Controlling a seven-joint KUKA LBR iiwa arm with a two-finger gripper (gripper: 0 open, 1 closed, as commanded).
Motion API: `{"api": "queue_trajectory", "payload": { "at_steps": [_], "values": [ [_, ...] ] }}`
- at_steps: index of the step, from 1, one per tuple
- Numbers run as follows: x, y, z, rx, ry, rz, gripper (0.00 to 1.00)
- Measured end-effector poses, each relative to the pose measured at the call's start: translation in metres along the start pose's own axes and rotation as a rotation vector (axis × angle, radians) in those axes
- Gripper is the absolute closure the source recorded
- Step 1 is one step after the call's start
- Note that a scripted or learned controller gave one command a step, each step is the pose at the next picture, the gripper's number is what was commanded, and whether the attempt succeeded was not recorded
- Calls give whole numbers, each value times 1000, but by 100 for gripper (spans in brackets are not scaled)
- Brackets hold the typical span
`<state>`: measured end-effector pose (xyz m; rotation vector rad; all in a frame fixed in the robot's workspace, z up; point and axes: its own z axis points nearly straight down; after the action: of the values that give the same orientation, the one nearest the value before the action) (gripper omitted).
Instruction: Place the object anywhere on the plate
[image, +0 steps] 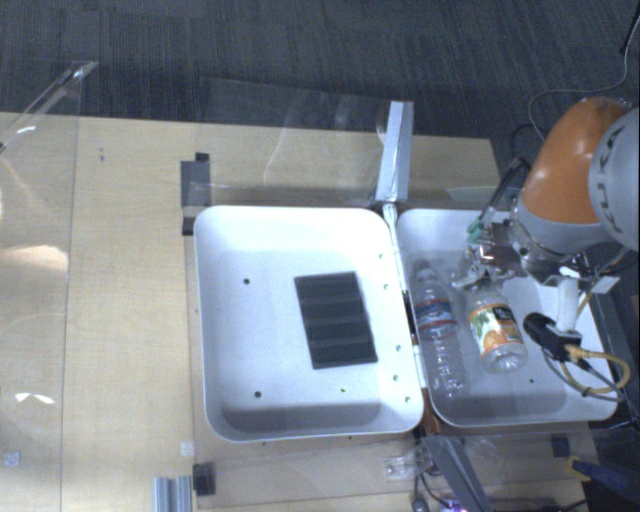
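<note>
A black ridged plate (335, 320) lies flat in the middle of the left bin (230, 250). In the right bin (520, 405) a small bottle with an orange, green and white label (497, 333) lies on its side. A clear plastic water bottle (437, 330) lies alongside it, close to the bin's left wall. My gripper (487, 270) hangs low in the right bin, just above the far end of the labelled bottle. The wrist and its metal parts hide how it stands against the bottle.
The orange-banded arm (570, 170) fills the right bin's far right corner. A black and yellow cable (565, 345) trails over that bin's right side. A metal post (393, 150) stands behind the gap between the bins.
</note>
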<state>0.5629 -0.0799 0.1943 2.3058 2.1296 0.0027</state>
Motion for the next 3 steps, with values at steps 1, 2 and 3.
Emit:
{"api": "queue_trajectory", "payload": {
  "at_steps": [1,2,3],
  "values": [
    [26,34,-66,-3,1,-330,100],
    [82,-5,-112,-4,2,-416,100],
    [199,-29,-133,-3,2,-652,100]
  ]
}}
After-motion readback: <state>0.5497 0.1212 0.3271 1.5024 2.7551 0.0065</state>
